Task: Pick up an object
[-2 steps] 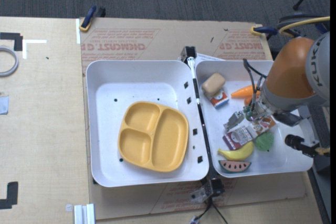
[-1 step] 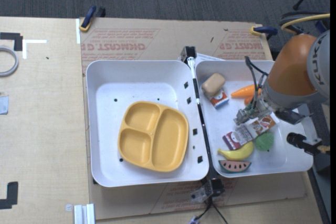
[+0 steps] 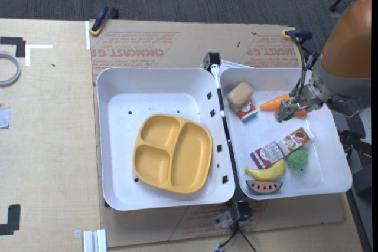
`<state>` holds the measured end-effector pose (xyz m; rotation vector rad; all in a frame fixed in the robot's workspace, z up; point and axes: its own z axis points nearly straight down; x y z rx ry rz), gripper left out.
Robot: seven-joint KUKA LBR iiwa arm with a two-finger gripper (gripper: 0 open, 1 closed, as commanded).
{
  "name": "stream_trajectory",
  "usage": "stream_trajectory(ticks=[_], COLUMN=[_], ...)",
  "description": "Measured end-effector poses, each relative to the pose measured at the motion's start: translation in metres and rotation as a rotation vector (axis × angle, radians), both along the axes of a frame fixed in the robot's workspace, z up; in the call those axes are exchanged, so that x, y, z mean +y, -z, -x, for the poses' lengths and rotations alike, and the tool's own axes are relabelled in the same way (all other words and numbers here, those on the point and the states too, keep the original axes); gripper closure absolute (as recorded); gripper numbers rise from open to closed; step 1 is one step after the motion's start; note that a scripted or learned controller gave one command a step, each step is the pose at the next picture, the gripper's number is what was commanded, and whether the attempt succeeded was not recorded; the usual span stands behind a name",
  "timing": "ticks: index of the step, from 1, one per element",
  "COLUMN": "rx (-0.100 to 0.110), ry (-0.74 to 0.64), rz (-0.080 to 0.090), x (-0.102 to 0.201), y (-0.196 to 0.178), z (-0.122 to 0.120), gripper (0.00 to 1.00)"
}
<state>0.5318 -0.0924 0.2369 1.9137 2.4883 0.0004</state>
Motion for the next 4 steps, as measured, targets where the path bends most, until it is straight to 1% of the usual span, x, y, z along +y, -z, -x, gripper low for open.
stream_trajectory(ticks=[1,2,3,4], rx=[-0.002,0.0,-0.003,0.001], ry=[0.0,-0.126,-0.129,-0.487], rz=[0.001,0.0,0.002,0.0], x=[0.0,0.06,0.06,0.051], y=[-0.01,-0.103,-0.113,-0.055], z=[-0.001,0.041,0.039,0.053], gripper=[1.0,1.0,1.0,1.0])
